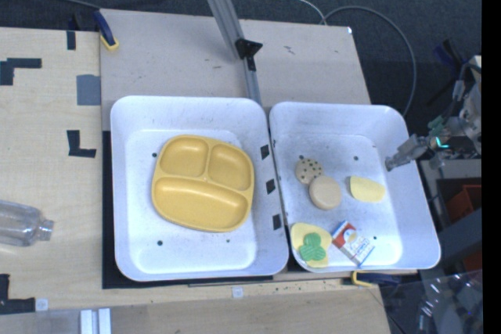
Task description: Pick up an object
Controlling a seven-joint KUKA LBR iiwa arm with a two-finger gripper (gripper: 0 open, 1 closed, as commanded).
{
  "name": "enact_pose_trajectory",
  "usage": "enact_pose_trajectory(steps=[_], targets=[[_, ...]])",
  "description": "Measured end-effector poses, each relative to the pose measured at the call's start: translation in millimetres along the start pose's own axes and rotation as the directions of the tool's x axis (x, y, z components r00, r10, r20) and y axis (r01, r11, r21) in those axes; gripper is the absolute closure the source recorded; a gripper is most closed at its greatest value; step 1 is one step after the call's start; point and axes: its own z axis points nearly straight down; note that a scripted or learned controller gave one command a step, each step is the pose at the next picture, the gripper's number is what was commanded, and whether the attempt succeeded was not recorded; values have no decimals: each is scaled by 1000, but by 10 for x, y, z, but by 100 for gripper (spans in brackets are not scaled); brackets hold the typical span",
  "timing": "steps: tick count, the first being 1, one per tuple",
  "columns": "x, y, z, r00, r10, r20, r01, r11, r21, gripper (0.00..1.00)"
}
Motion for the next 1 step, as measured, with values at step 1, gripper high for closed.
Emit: enact_pose_trajectory(steps=[1], targets=[[1007,63,859,1000,-6,-4,6,1000,7,0]])
